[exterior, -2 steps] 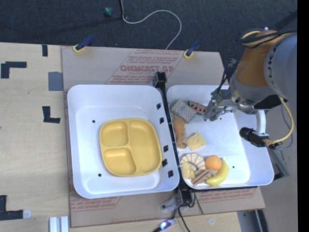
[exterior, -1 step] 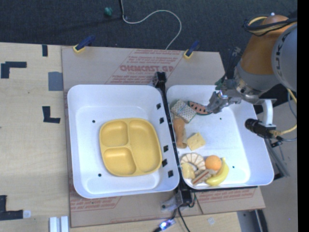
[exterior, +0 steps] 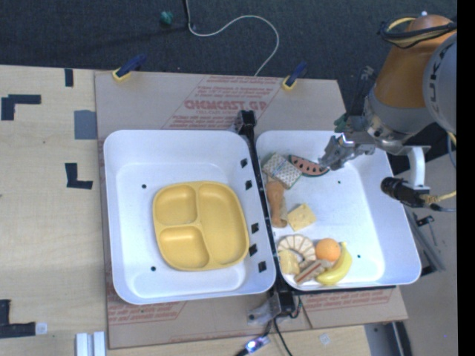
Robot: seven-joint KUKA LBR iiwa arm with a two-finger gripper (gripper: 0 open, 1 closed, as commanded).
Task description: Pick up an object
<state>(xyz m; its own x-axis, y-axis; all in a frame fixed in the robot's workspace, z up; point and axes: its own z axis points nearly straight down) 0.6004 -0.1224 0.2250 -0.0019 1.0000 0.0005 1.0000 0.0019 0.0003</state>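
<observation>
2 white bins, 1 yellow tray, 1 banana, 1 orange

Tray sits mid left bin. Food pieces line right bin's left edge; banana and orange near its front edge.

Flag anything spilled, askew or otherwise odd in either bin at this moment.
Nothing stands out. The yellow divided plate lies flat in the left bin. The toy food lies along the right bin's left side, loosely heaped, with the banana and orange at the front. The tool hovers near the watermelon slice.
</observation>
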